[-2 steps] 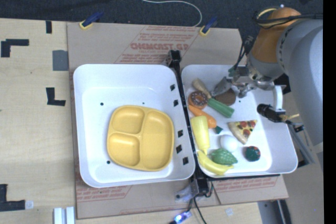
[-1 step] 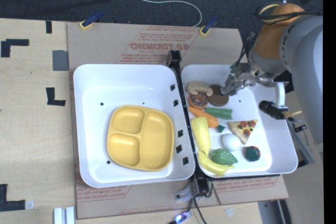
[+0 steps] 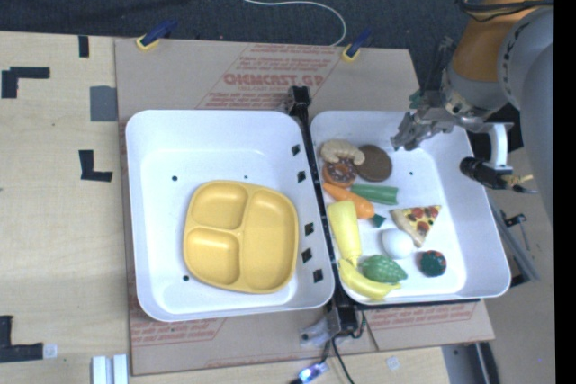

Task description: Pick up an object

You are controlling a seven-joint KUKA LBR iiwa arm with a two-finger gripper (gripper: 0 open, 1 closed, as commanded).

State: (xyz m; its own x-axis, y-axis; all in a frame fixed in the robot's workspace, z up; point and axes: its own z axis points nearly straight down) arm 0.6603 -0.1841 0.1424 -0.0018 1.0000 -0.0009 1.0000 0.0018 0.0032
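The end effector point(image 3: 409, 132) is seen above the right bin point(image 3: 468, 220); its opening cannot be told. Below-left of it, the yellow corn point(image 3: 345, 229) is laid lengthwise, pointing away from the camera.

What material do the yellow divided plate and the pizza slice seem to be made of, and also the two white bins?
The yellow divided plate looks like moulded plastic with a matte finish: one even colour, soft rounded ridges. The pizza slice seems to be toy plastic, judging by its flat painted toppings, though rubber is possible. The left white bin and right white bin look like thin smooth plastic with rounded corners.
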